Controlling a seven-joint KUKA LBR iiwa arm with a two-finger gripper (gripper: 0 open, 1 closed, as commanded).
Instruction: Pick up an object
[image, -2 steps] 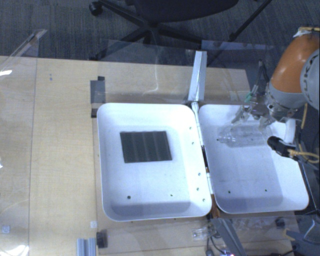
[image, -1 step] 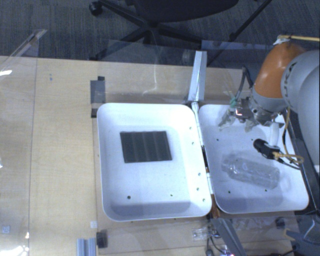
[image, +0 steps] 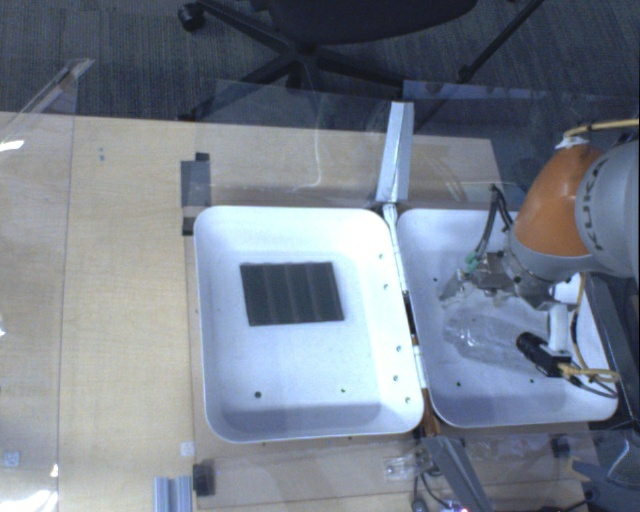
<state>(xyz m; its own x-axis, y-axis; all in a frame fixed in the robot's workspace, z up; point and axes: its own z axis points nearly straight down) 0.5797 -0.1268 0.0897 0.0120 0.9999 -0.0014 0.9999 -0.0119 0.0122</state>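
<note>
Fingers (image: 470, 280) indistinct, clear object (image: 483, 335) barely visible

The arm (image: 600, 215) has a rounded grey shell with a broad glossy orange band (image: 550, 215) above the wrist. Thin dark cables (image: 492, 222) loop along its side. A white fitting (image: 562, 310) and a black part (image: 537, 352) show lower down.

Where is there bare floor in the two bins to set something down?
Left white bin: bare floor all around the dark ribbed rectangular pad, widest toward the near rim. Right white bin: crowded by the gripper and a clear plastic object; only its near-left corner is bare.
</note>
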